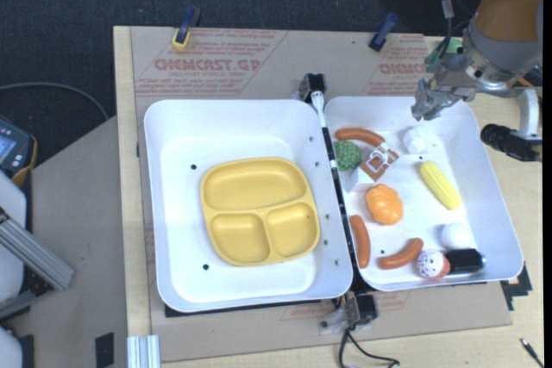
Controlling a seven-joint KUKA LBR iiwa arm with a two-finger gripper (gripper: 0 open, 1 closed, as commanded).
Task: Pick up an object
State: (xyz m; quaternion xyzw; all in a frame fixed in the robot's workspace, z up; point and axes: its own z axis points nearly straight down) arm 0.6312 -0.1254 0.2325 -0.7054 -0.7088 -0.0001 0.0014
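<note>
The gripper [429, 108] hangs above the far edge of the right bin [496, 211], just beside a small white object [417, 141]. This looks like the approach step. Whether its jaws are open I cannot tell; next it must descend onto that object.

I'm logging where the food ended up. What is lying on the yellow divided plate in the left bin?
All three compartments of the yellow divided plate show bare yellow plastic. The left bin's floor beneath the plate is covered, so it cannot be checked.
</note>
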